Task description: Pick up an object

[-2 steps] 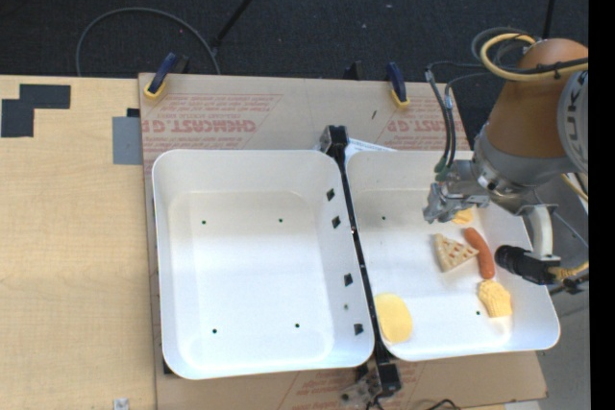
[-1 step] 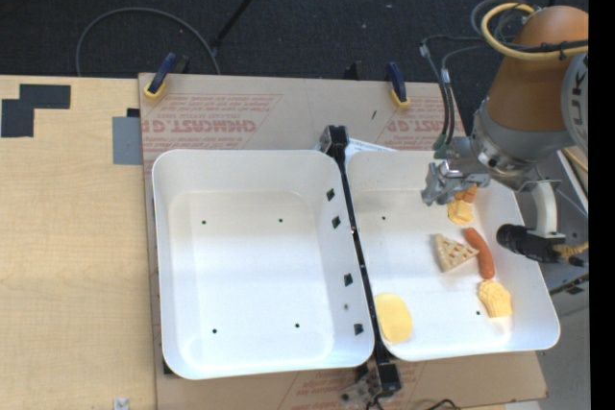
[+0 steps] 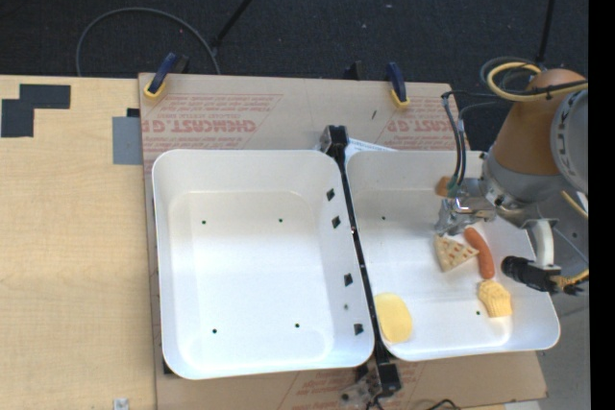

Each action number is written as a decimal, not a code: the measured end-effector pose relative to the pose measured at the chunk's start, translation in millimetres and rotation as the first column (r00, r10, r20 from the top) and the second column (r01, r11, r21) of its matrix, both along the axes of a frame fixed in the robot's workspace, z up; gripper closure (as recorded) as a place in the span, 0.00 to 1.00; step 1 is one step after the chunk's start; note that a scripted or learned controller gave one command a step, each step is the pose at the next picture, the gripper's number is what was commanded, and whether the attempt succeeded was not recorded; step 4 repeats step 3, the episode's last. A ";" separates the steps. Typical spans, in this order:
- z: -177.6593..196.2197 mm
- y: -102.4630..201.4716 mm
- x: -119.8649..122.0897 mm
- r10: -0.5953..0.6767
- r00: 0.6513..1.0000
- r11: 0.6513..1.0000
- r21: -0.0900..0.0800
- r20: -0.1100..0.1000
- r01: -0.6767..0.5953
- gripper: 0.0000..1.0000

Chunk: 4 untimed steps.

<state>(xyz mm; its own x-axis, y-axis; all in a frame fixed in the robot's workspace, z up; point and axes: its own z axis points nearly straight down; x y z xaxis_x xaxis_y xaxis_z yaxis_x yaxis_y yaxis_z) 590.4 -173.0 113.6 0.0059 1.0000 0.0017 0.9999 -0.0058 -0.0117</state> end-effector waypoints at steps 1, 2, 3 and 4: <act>6.4 2.4 3.8 0.005 1.000 1.000 -0.002 0.011 -0.005 0.00; 122.9 -15.8 -38.6 0.004 1.000 1.000 -0.005 0.020 -0.004 0.00; -25.3 -39.7 -17.7 0.005 1.000 1.000 0.001 -0.001 -0.005 0.00; -25.3 -39.7 -17.7 0.005 1.000 1.000 0.001 -0.001 -0.005 0.00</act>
